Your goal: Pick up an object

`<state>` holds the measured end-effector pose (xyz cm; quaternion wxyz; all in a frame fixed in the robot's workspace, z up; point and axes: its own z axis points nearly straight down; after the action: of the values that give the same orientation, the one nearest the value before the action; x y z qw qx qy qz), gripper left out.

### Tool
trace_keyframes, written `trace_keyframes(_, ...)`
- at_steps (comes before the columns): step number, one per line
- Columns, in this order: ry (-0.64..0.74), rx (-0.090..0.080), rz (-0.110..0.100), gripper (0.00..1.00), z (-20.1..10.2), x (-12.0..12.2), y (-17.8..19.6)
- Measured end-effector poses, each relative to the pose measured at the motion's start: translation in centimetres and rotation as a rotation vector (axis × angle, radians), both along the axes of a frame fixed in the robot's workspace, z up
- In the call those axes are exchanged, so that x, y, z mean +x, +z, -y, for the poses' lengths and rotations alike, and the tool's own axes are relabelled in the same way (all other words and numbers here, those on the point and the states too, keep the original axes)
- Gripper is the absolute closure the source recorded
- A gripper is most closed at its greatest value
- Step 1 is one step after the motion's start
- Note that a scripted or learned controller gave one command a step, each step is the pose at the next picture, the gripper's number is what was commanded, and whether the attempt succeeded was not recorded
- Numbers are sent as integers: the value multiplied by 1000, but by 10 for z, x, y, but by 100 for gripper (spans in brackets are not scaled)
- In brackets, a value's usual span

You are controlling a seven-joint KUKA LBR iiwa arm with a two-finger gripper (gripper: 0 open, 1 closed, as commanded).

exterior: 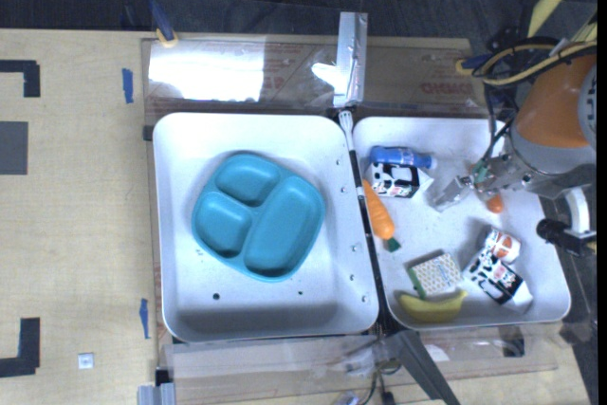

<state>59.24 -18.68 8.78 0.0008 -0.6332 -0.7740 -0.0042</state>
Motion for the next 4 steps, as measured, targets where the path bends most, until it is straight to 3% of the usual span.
trace_keyframes(1, -53, 27, -27, 0, 10, 41, 1)
trace_keyframes(2, -53, -2, 3, 100, 19, 45, 12)
trace_keyframes(3, 120, -10, 1, 100, 34, -39, 0)
trace_keyframes(4, -90, -9, 0, 100, 35, 59, 28)
